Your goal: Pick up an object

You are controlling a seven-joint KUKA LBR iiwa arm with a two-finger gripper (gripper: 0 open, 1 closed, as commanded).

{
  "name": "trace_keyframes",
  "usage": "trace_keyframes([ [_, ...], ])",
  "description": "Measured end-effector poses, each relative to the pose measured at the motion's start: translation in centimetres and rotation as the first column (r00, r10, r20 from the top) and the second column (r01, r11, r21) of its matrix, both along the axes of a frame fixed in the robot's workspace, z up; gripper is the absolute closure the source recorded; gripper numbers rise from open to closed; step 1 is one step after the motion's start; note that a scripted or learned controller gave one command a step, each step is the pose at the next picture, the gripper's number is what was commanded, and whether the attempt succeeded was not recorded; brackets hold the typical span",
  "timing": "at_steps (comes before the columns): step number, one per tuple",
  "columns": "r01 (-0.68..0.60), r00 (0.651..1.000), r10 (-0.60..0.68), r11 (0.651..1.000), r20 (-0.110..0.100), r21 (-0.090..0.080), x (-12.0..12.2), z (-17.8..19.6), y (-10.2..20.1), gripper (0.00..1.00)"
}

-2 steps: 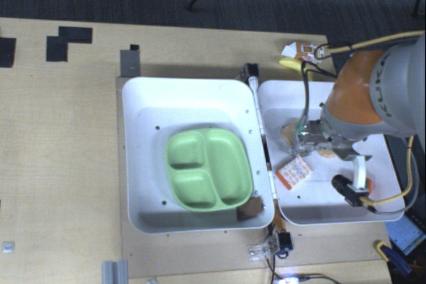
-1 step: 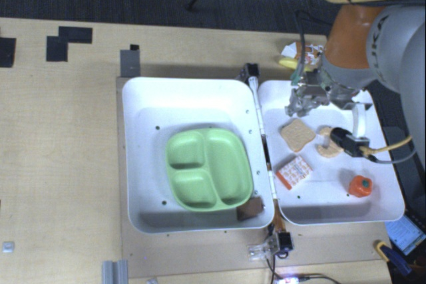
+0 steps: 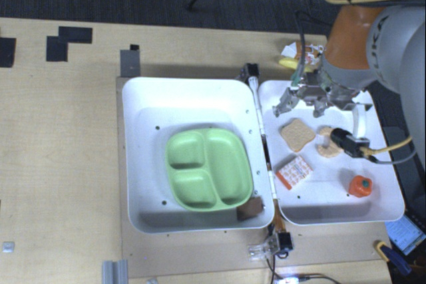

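Gripper (image 3: pixel 301 108), fingers apart and empty, hovers just above bread slice (image 3: pixel 297 135) in right bin (image 3: pixel 319 201); the flat, low slice may let closing fingers skid off, leaving nothing grasped.

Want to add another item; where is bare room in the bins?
Left bin: the strip between its far wall and the green plate. Right bin: floor between red packet and orange item. Crowded under the gripper, around the toast.
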State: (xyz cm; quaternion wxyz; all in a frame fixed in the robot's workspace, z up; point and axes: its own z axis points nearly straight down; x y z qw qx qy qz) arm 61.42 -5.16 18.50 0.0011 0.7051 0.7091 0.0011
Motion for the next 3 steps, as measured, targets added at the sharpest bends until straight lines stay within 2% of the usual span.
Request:
trace_keyframes([
  [1,0.002,1.0,-0.002,1.0,0.005,-0.001,-1.2,-9.7,-3.5,0.0],
  [2,0.001,1.0,-0.001,1.0,0.012,-0.003,-1.0,-8.5,-3.5,1.0],
  [3,0.003,1.0,-0.003,1.0,0.004,-0.002,3.6,4.0,-10.3,1.0],
])
